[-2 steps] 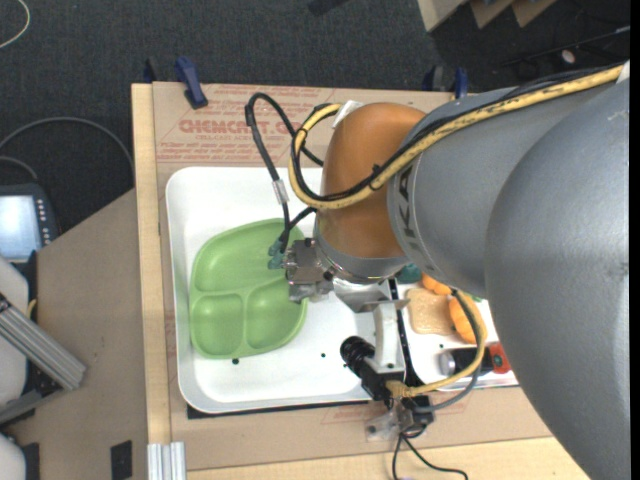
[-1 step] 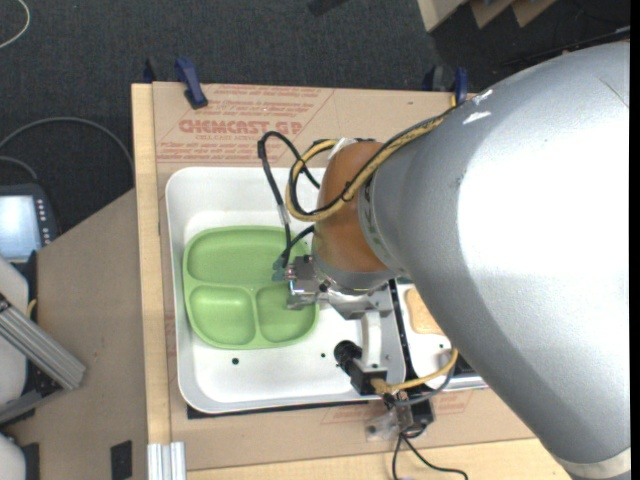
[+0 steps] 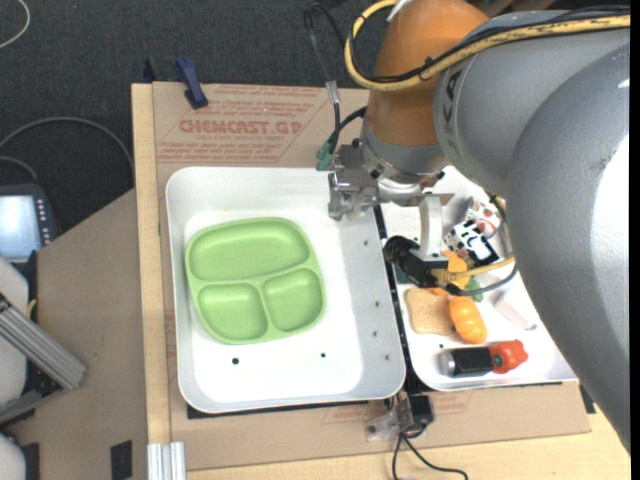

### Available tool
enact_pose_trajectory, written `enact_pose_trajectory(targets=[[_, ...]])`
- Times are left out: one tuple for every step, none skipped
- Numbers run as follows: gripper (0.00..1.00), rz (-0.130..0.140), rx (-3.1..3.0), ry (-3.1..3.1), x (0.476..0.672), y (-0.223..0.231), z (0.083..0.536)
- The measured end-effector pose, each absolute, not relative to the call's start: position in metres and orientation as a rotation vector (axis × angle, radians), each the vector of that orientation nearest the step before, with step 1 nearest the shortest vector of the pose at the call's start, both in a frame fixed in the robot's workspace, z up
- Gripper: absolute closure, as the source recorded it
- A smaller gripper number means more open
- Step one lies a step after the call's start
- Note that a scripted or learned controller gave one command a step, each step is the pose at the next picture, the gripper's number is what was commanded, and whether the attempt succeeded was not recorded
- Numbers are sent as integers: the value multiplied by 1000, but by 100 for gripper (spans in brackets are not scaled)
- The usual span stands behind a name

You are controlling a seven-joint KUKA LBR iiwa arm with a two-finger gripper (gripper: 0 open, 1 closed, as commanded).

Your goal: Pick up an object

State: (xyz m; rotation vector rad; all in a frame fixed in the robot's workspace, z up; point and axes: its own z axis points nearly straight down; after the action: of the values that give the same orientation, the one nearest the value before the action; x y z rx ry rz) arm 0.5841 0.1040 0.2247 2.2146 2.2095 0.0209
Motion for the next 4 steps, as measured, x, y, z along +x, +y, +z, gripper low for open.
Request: enact_pose_trajectory(targets=[[100, -4, 2222, 2226, 557, 124, 221], [100, -15, 2230, 2220, 580, 95, 118], [100, 14, 2211, 2231, 502, 173, 259], [100, 21, 2214, 2220, 507, 175, 369]])
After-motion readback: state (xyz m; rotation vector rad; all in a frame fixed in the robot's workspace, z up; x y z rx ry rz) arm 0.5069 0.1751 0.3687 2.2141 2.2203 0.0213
